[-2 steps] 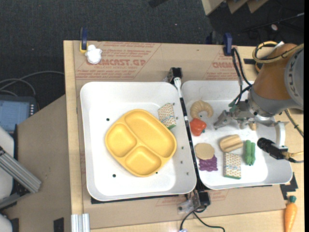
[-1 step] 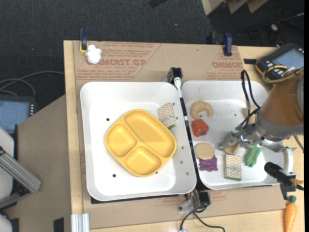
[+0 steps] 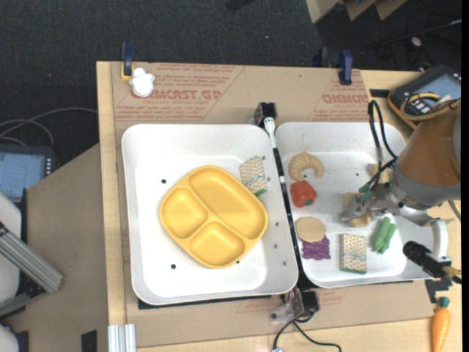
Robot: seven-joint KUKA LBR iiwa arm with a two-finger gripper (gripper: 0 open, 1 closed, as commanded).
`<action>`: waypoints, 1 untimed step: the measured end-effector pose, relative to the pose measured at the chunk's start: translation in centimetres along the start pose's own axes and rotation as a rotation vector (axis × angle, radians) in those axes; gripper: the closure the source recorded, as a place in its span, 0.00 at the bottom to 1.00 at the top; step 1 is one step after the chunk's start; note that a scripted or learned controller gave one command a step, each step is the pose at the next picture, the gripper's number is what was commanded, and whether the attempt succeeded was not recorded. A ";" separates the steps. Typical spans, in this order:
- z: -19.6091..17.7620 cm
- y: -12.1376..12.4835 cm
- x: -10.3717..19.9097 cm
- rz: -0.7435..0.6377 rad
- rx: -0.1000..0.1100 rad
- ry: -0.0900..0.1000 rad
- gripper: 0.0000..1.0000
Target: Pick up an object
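Right bin (image 3: 333, 134): tool (image 3: 357, 210) sits low near the green item (image 3: 383, 235). Its state cannot be told (fingers indistinct). Left bin (image 3: 139, 196): yellow tray (image 3: 212, 215).

Cardboard sheet (image 3: 220, 86) reads "CAST" — partial red print, twice.

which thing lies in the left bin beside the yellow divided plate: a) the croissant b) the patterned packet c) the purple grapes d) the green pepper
b: the patterned packet lies at the upper right edge of the yellow divided plate in the left bin, while the croissant, green pepper and purple grapes lie in the right bin.
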State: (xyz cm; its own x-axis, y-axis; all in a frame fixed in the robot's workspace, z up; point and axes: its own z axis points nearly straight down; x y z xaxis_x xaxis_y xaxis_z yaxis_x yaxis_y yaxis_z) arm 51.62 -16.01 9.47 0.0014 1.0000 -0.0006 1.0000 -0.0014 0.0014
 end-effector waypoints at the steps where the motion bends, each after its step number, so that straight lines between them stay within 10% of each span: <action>1: -11.4 0.2 9.8 -0.014 -0.012 0.004 1.00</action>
